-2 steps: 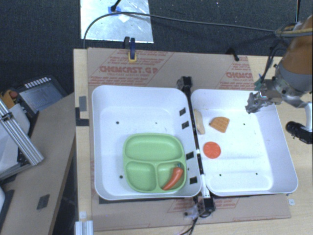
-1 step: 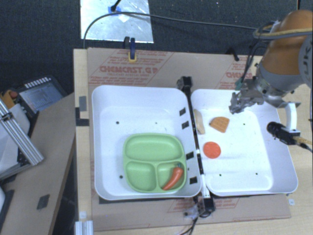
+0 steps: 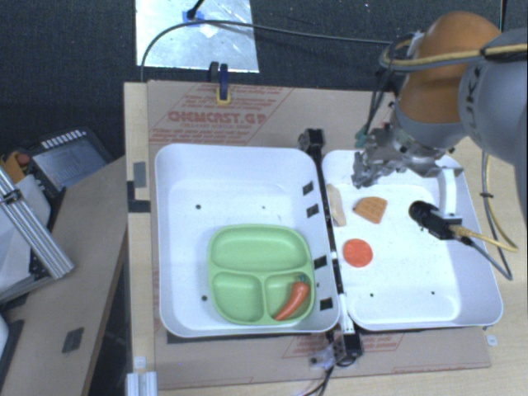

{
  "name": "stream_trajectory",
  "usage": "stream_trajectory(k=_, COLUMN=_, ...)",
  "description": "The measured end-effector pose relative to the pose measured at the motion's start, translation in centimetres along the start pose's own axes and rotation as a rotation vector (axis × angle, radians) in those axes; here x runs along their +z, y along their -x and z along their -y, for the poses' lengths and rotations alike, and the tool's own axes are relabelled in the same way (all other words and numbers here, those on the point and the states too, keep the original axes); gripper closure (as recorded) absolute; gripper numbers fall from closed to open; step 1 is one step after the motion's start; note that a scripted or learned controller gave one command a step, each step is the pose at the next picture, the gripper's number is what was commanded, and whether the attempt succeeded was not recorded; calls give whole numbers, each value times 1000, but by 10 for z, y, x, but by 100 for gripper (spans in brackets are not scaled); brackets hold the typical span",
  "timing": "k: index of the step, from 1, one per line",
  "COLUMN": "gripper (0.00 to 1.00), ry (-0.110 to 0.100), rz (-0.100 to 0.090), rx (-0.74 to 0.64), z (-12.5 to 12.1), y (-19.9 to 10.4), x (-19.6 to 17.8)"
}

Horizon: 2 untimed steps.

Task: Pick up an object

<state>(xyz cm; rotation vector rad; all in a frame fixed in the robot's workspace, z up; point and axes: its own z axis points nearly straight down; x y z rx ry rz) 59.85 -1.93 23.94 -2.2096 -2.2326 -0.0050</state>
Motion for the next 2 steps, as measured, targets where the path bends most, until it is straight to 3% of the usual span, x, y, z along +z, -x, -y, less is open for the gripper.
stream_trajectory(k=2, gripper=100, ry=-2, rz=0, rx=0, z=-1, y=-107, x=8)
